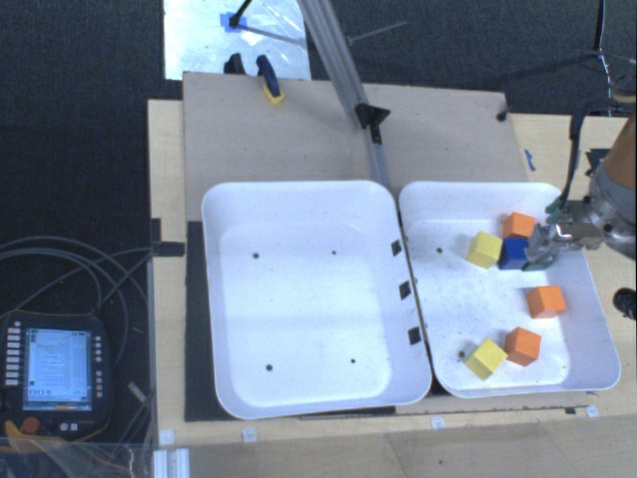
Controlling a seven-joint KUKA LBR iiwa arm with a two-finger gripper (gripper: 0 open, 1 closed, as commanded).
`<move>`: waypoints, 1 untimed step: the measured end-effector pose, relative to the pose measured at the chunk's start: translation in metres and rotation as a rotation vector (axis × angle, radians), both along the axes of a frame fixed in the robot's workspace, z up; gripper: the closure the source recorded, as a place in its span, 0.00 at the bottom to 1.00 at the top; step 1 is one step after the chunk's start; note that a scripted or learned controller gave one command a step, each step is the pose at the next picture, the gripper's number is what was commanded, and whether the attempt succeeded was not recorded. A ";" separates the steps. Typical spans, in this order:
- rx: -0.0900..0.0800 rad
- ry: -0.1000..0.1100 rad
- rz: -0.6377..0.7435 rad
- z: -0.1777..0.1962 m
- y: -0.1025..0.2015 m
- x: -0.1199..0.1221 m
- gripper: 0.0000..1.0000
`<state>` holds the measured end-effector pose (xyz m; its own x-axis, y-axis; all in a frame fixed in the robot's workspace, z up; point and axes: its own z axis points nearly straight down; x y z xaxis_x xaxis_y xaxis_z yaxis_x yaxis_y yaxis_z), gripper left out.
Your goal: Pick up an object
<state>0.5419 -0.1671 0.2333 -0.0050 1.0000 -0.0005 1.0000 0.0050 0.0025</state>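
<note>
Camera view shows my pincer (542,250) beside the blue cube (514,254), grip state unclear; I judge it light, rigid, best pinched across flat faces.

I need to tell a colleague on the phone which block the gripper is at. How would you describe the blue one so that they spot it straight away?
Look at the right-hand white bin. Near its far right corner three blocks cluster, and the gripper is down beside them. The blue block sits in front of an orange block and right of a yellow block; it is the one blue block in the bin.
</note>
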 end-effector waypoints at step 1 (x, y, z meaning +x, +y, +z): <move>0.002 -0.001 0.006 0.013 0.050 0.015 1.00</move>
<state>0.5568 -0.1170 0.2460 -0.0108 0.9999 0.0016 0.9999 0.0108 0.0039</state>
